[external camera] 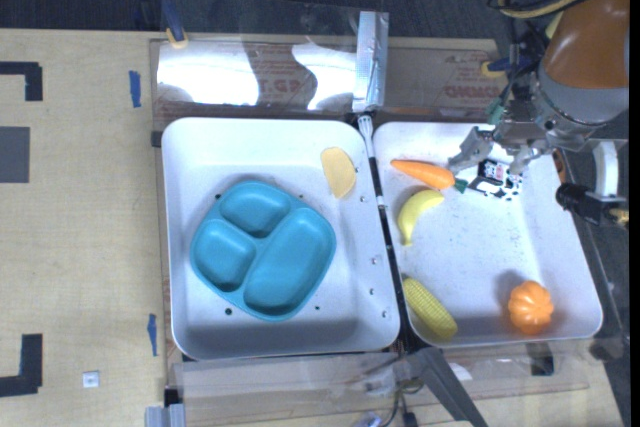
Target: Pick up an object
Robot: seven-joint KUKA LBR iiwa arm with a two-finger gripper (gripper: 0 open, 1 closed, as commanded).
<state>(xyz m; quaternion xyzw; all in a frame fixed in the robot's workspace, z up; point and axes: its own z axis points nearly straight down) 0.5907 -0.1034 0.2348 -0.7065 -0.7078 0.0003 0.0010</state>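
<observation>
Your gripper [492,155] has open floor toward 6 o'clock; the carrot [424,174] crowds 9 o'clock.

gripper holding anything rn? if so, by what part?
Nothing held. The gripper is open over the right bin, beside the carrot's green end.

Two white bins [190,215] looked like smooth, faintly glossy plastic. A blue divided tray [262,248] had a matt plastic finish. The carrot [424,174], banana [417,212], corn cob [430,308] and small pumpkin [530,305] appeared moulded plastic, the corn ridged. The bench [80,245] showed pale matt wood; clear shiny sheeting [260,65] reflected glare behind.
</observation>
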